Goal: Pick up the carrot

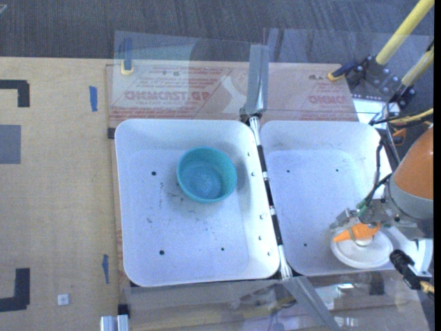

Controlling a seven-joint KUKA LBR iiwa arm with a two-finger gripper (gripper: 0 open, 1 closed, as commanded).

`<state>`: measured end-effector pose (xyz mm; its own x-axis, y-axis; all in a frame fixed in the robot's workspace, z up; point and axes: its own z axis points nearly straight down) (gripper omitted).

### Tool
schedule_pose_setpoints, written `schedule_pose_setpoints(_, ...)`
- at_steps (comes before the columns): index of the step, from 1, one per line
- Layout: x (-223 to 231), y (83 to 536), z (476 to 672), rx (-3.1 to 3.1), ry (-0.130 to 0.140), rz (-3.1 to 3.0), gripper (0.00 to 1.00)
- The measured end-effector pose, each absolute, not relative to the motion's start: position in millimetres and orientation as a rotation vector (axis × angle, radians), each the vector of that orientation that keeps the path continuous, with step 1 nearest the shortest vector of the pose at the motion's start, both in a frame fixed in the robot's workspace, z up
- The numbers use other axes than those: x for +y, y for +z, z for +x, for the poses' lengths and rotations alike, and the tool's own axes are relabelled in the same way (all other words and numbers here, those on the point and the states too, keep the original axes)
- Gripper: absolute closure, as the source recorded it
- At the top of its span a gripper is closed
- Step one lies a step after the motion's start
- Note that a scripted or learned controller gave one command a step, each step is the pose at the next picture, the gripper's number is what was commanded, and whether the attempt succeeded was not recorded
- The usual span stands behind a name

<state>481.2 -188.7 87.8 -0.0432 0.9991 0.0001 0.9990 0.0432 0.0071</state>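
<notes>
The carrot (353,235) is a small orange piece lying on a white plate (363,255) in the near right corner of the right bin (310,185). My gripper (360,221) is down right over the carrot, its metal tip touching or nearly touching the carrot's top. The grey arm with its orange band (419,167) reaches in from the right edge and hides part of the bin's right wall. The far end of the carrot is partly covered by the gripper.
A teal bowl (206,174) stands upright in the back middle of the left bin (138,205). A raised divider (267,198) separates the two bins. Yellow poles and cables (403,29) sit at the back right.
</notes>
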Motion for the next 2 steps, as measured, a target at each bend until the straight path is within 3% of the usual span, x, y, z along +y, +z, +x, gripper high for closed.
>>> schedule_pose_setpoints(1, -190.4, 99.1, 483.0, 2.258, 0.014, 2.167, 1.00)
schedule_pose_setpoints(2, -190.4, 98.4, 482.2, 2.259, 0.012, 2.168, 0.00)
